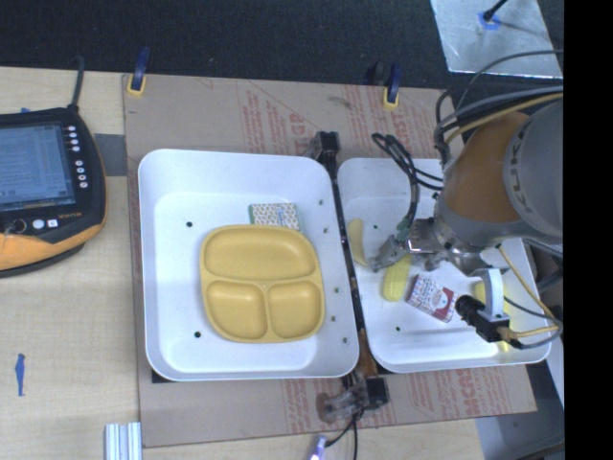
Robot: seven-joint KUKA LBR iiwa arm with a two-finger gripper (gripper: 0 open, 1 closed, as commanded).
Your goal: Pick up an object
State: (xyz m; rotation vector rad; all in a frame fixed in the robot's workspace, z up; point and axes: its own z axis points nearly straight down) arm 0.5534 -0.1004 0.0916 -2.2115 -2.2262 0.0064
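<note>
My gripper [400, 250] is low in the right bin [450, 357], right above the yellow piece [396, 281]; can't tell its state. Step looks like the approach-to-grasp; next I'd need to close squarely on it. Red-white packet [431, 298] lies just beside, could get nudged. Left bin [163, 348] holds a yellow divided tray [261, 283] and a patterned block [275, 216]. Pendant [43, 185] on the bench [57, 362], well apart.

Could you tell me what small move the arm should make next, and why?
Probably a short descent onto the yellow object: the gripper sits just above it in the right bin, with nothing visibly held, and the red-and-white packet lies close beside it.
</note>
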